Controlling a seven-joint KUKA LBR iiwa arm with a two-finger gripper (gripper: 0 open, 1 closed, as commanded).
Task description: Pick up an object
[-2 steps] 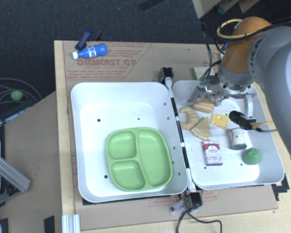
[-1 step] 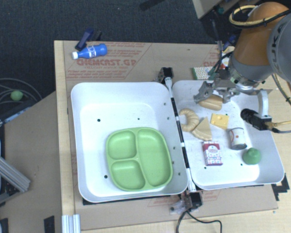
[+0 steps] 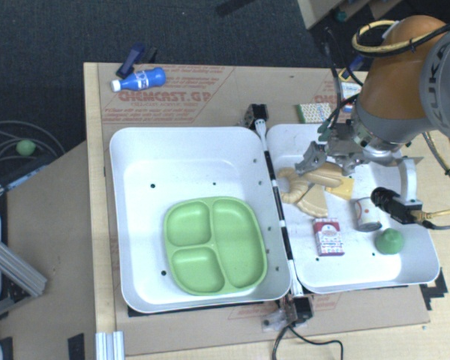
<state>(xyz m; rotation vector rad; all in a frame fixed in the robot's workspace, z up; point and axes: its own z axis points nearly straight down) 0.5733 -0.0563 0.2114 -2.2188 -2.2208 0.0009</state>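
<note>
Several tan pieces just below the jaws.

Bench w/ 2 white bins side by side, blue-white bottle at far-left corner.

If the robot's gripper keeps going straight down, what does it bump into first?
Probably the tan pieces piled at the left of the right bin. The gripper hangs right above them, though its height is hard to judge from this slanted view.

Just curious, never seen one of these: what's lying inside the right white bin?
In the right bin: beige wooden-looking pieces, a small red box, a green ball and a small can-like object. The gripper and arm cover the bin's upper part.
</note>
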